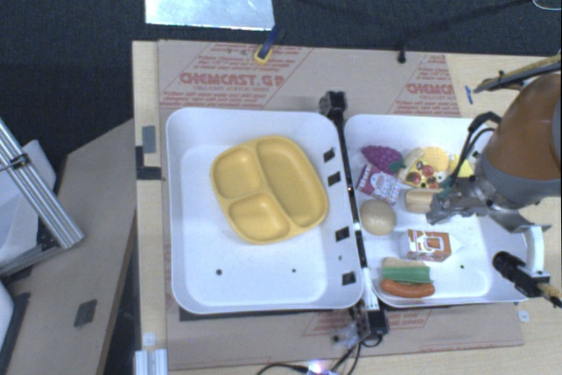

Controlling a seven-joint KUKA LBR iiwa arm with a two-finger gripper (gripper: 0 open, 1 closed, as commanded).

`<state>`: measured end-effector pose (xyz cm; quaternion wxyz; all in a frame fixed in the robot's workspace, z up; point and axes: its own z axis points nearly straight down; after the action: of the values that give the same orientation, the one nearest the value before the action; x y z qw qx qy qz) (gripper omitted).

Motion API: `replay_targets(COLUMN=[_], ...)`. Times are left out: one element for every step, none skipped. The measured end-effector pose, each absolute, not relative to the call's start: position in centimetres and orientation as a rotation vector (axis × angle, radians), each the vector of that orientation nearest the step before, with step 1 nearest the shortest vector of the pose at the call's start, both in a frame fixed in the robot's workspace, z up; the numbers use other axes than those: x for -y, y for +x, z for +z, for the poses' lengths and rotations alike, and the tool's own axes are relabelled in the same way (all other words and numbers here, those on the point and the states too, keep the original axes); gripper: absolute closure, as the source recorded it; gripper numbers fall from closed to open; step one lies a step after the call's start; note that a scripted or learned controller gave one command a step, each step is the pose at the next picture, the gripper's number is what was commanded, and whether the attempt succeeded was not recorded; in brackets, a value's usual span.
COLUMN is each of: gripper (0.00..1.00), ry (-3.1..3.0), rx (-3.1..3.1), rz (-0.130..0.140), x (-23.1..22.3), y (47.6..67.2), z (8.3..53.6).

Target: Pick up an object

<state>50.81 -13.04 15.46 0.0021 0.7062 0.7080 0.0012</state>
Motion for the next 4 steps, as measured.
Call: replay_targets(gripper=[1.0, 1.0, 1.0, 1.0], ry=[2.213, 2.214, 2.21, 2.211], rx=[-2.222, -2.224, -2.23, -2.23], rz=[0.005, 0.004, 0.004, 0.004], x=[12.7, 12.8, 6.5, 1.6], y=[50.6, 50.7, 51.3, 51.1], z=[19.9, 22.5, 22.7, 23.4])
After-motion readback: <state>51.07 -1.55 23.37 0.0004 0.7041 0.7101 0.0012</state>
